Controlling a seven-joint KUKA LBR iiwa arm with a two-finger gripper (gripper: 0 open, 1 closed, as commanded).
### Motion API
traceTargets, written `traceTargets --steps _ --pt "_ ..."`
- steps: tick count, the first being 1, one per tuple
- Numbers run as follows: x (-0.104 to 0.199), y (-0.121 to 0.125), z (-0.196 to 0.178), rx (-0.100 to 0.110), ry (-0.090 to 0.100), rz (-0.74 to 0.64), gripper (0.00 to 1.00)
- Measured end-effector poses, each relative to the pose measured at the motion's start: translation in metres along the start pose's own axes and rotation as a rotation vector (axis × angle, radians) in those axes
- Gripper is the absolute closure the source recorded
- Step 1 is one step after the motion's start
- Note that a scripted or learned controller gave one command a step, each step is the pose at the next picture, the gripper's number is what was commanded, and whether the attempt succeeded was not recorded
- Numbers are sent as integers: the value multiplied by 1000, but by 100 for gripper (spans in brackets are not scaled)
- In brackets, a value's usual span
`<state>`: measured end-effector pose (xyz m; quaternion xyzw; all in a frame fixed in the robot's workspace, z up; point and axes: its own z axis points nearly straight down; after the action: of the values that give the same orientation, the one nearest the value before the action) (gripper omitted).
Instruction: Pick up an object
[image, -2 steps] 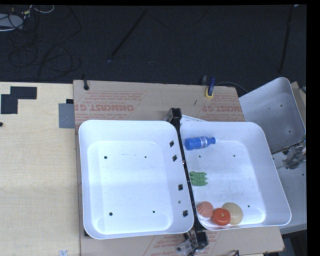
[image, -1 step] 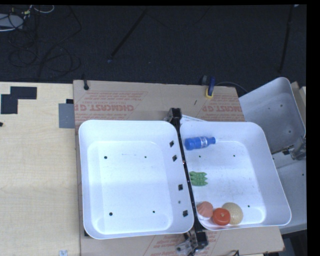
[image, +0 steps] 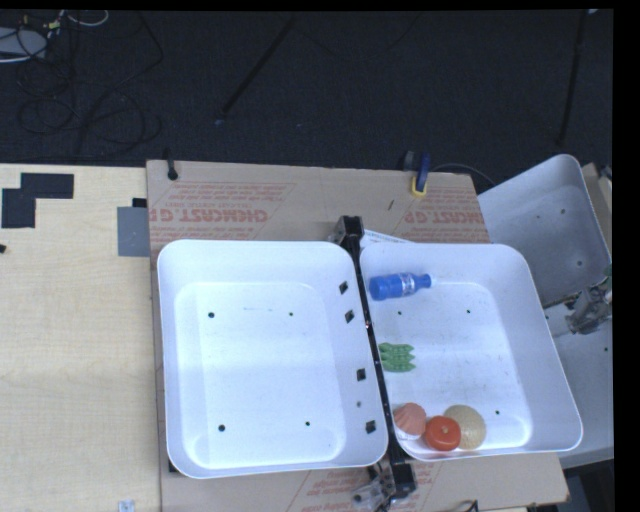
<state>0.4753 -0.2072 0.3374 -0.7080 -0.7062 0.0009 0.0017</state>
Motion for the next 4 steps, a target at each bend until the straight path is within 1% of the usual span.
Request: traceTargets --steps 1,2,3,4 --pt "-7 18 -17 -4 -2 -4 100" --pt "-5 54 84 5 2 -5 100" --pt "-4 108 164 0 0 -6 100" --pt "-6 137 66 -13 -5 -5 100"
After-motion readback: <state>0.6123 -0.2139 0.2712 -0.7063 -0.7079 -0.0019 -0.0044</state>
